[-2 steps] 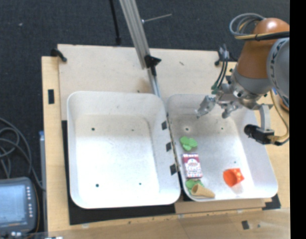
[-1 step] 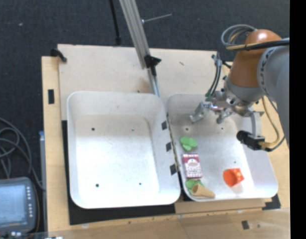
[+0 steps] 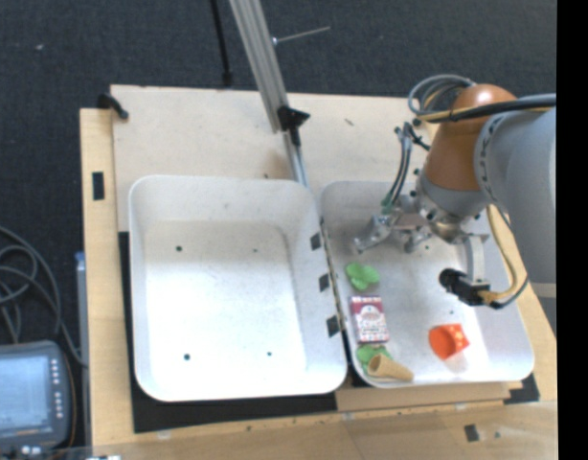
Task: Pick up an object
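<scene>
A: Where does the gripper (image 3: 378,235) sit?

B: Over the right bin (image 3: 486,362), above the far part of its floor. The grey arm (image 3: 509,180) with the orange band (image 3: 459,151) comes in from the right, and the metal fingertips point toward the bin's left wall.

A: Is it open or closed on anything?

B: I cannot tell. The fingers are small and blurred against the white floor, and nothing is visible between them.

A: What lies in that bin?

B: Four things, all nearer the camera than the gripper. A green object (image 3: 362,276) lies just below the gripper, close to the bin's left wall. A red and white box (image 3: 370,320) lies flat next, along the same wall. A tan cone (image 3: 390,366) rests at the near left corner, beside a bit of green. An orange cup (image 3: 448,340) sits toward the near right, well apart from the box.

A: And beside that bin?

B: The left bin (image 3: 150,257), touching it, with a few dark specks on its floor. A slanted metal pole (image 3: 260,51) rises behind where the two meet.
</scene>
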Controlling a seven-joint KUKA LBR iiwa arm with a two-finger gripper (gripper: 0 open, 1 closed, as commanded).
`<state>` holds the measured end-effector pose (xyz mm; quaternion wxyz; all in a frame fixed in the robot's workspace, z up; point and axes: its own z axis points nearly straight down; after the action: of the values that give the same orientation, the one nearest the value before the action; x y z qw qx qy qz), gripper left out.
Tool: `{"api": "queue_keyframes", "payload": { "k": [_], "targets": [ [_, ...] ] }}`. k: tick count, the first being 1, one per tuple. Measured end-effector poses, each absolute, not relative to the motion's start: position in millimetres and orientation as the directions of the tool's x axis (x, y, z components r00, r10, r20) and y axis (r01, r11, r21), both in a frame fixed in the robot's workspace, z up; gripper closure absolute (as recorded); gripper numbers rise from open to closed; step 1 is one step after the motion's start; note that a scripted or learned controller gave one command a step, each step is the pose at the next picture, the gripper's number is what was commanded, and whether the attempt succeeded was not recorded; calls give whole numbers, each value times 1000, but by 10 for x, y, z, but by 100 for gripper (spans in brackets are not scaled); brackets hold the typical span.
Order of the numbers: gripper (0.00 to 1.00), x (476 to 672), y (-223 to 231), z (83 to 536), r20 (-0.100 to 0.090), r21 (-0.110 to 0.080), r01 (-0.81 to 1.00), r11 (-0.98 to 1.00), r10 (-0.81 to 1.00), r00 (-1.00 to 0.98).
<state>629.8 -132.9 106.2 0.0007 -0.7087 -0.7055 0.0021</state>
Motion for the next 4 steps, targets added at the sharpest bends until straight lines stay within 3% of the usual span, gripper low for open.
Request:
{"api": "queue_keyframes", "payload": {
  "k": [1,4],
  "targets": [
    [100,6320,-1338,1211,-2,5,1000,-10,1000,10],
    [100,6365,-1443,2684,-1,7,1000,3,1000,-3]
  ]
}}
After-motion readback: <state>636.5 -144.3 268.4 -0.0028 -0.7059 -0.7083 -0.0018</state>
